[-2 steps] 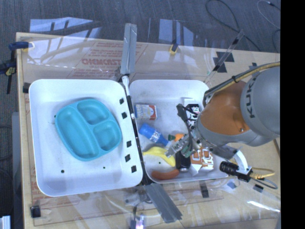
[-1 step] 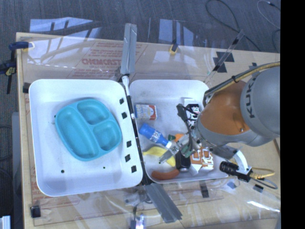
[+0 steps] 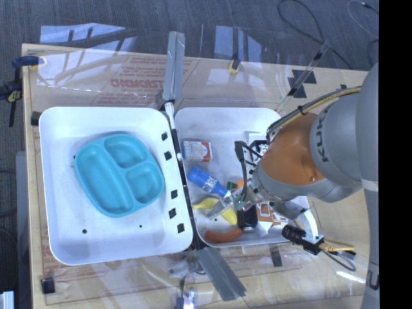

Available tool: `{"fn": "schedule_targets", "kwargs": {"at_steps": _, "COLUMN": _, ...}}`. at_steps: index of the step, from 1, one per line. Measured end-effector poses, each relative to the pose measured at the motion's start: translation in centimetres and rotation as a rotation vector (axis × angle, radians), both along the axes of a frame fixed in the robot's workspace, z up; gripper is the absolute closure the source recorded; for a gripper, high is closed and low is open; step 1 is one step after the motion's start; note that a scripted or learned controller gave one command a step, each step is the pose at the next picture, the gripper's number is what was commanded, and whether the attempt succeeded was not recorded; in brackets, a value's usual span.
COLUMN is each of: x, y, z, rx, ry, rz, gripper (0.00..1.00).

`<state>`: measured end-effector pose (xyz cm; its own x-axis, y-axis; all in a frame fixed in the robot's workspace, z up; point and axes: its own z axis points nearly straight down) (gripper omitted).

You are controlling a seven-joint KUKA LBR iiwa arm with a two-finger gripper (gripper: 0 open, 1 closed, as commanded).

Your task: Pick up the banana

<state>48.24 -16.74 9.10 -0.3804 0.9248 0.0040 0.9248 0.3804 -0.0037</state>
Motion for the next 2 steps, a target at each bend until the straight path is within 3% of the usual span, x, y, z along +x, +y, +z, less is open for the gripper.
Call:
{"fn": "schedule_targets", "kwargs": {"at_steps": 1, "x": 0.0, "y": 0.0, "z": 0.9, "rx": 0.0, "ry": 0.001, "rz": 0.006, "gripper": 1.0}}
{"fn": "schedule_targets", "kwargs": {"at_steps": 2, "x": 12.3, "y": 4.8, "z": 10.2, "rx": -0.002, "ry": -0.003, "rz": -0.119, "gripper": 1.0}}
